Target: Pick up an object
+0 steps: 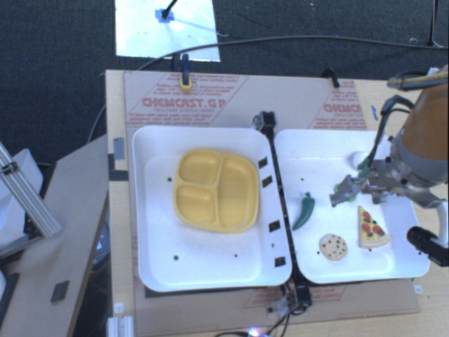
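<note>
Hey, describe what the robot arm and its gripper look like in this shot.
The arm is grey, rounded and bulky, with an orange band above the wrist. A thin dark cable loops beside it. The gripper is a small grey metal assembly with dull, angular parts. A black cylindrical piece sticks out lower down, near the bin's right edge.

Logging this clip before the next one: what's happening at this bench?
The grey arm reaches over the right bin, its claw hovering above the bin floor with nothing visibly in it. A green chili pepper, a cookie and a pizza slice lie nearby. The left bin holds a yellow divided plate.
</note>
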{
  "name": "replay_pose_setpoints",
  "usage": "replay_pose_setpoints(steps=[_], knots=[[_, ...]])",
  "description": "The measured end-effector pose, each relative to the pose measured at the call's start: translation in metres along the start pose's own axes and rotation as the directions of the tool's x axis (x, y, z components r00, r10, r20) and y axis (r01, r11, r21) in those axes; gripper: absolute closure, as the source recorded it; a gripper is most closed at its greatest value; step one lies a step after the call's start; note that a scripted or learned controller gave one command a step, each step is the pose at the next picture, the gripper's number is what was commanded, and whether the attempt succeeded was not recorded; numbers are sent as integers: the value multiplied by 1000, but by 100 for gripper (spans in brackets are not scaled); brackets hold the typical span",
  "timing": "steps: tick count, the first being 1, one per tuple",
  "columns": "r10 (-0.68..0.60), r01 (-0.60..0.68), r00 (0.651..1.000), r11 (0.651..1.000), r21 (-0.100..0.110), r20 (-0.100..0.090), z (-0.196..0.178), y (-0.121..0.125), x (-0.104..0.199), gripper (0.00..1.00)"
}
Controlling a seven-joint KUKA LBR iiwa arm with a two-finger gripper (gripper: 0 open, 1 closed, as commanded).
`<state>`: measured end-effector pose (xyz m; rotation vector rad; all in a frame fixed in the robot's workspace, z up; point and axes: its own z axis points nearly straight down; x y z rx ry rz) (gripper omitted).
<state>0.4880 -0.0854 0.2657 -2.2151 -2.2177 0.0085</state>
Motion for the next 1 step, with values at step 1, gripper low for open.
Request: replay_pose_setpoints(steps=[1], knots=[[-2,2,1000,1000,-11,1,-5,2,0,0]])
